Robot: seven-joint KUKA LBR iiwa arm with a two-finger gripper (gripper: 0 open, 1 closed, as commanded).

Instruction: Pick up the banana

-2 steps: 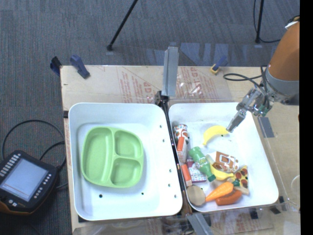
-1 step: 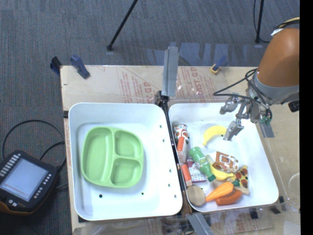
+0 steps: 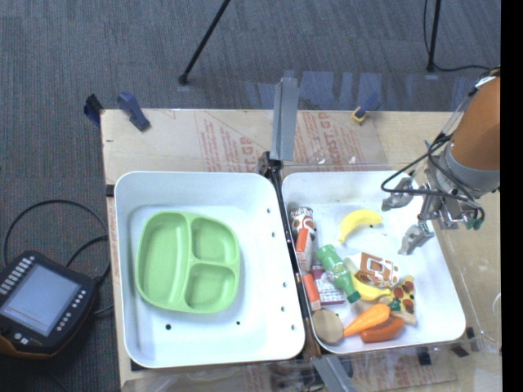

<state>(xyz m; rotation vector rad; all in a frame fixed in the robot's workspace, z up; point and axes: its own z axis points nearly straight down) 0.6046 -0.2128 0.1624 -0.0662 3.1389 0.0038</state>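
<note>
Banana: a small yellow toy banana, lying flat and curved on the white floor of the right bin, in its upper middle, apart from the other items.
My jaws: hanging over the right bin, to the right of the banana and near it, not touching it. The two fingers look spread apart, with nothing between them.
My arm: it reaches in from the right, grey with an orange band, and cables loop around the wrist.
Clutter: below the banana lie a green bottle, a can, a carrot, a pizza slice and a second, partly covered yellow piece, all crowded together toward the near edge.
Left bin: it holds a green divided plate.
Desk: the two bins sit on it side by side.
Why this matters: the banana sits on its own, so I judge that I have room to come down over it without knocking its neighbours.
</note>
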